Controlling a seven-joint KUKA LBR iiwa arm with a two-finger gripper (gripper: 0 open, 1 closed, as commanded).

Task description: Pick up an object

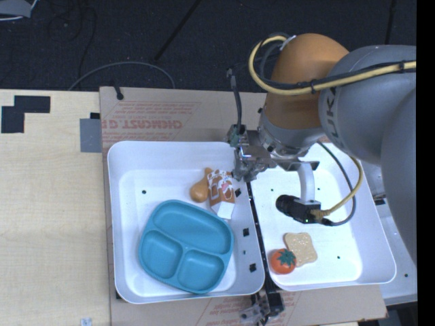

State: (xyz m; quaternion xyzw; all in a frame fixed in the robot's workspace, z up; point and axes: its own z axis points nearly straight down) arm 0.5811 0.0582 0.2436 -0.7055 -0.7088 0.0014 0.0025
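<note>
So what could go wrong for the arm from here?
The gripper sits right over the rims where the two bins meet, so it may strike an edge rather than reach an object. The small brown and white toy beside it leans against the blue divided plate, so a grab could snag or shove the plate. The tomato and toast slice touch, so picking one may drag the other.

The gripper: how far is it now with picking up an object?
Done: the arm's two-finger gripper has reached the divider between the bins. In hand: nothing visibly held; it hangs next to the small brown-and-white toy, beside the blue divided plastic plate. Left: grasping and lifting. The red tomato toy and toast slice lie untouched.
</note>
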